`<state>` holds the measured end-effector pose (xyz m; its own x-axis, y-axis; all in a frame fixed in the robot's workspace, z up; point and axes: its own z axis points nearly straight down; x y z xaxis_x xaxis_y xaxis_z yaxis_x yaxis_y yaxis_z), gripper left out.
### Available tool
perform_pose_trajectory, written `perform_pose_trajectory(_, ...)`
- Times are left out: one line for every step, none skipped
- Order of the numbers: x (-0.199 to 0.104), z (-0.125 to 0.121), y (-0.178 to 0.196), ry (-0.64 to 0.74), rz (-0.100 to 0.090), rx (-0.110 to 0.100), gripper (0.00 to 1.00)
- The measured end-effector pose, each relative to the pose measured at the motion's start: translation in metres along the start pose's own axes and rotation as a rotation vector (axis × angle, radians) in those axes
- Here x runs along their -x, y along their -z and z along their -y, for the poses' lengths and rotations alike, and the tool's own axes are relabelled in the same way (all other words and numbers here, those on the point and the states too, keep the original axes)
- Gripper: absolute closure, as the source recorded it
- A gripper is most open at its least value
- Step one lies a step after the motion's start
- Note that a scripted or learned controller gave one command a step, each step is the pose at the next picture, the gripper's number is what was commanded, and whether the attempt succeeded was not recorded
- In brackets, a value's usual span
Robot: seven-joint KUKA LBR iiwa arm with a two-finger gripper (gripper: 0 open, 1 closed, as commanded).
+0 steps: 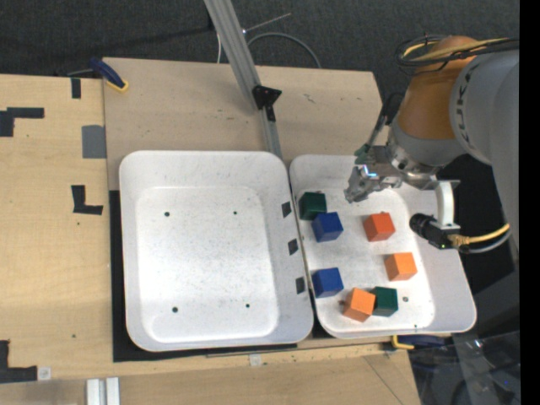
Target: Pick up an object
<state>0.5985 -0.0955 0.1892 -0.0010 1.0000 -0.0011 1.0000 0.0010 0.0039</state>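
Note:
The right bin (439, 310) holds several small cubes. A dark green cube (313, 203) sits at its upper left, with a blue cube (327, 226) just below it. A red-orange cube (379, 226) lies near the middle and an orange cube (401, 266) to its lower right. Along the front are a second blue cube (327, 282), an orange cube (360, 304) and a dark green cube (386, 300) touching it. My gripper (361, 186) hangs over the bin's upper middle, above and left of the red-orange cube, with nothing seen between its fingers.
The left bin (135, 226) lies beside the right one. A slanted metal pole (240, 49) crosses the bench behind the bins. The grey arm with its orange band (430, 99) comes in from the right, above the right bin's far edge.

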Motion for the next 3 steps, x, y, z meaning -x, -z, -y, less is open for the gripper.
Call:
perform_pose_trajectory(0.000,0.000,0.014,0.000,-0.001,-0.003,1.00)
perform_pose_trajectory(-0.046,-0.007,0.011,0.004,-0.002,-0.005,1.00)
perform_pose_trajectory(-0.096,-0.024,0.011,0.006,-0.003,-0.005,1.00)
